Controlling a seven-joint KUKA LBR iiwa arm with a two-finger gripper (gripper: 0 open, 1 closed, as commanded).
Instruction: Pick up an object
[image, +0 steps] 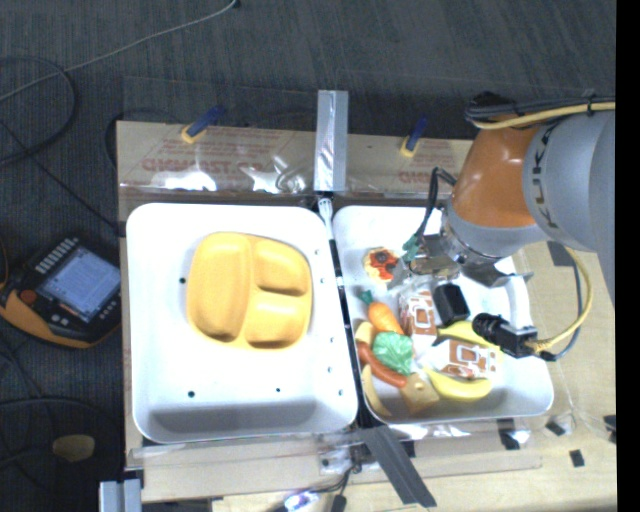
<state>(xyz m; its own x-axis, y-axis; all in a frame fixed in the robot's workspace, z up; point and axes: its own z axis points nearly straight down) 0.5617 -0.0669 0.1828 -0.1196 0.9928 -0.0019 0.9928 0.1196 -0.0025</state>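
Grey arm (560, 170) over jumbled toy food (425, 340), orange carrot (385, 318) among it; fingers' state unclear

Even bright overhead light; white bins glare; slight softness throughout.

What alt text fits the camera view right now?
The gripper hangs low over the right bin, above toy food including a carrot and banana. The left bin holds a yellow divided tray.

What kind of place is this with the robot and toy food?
Probably a robot testing lab: a KUKA arm reaches over two white bins on a bench, one holding toy food, with a control pendant and cables on the floor.
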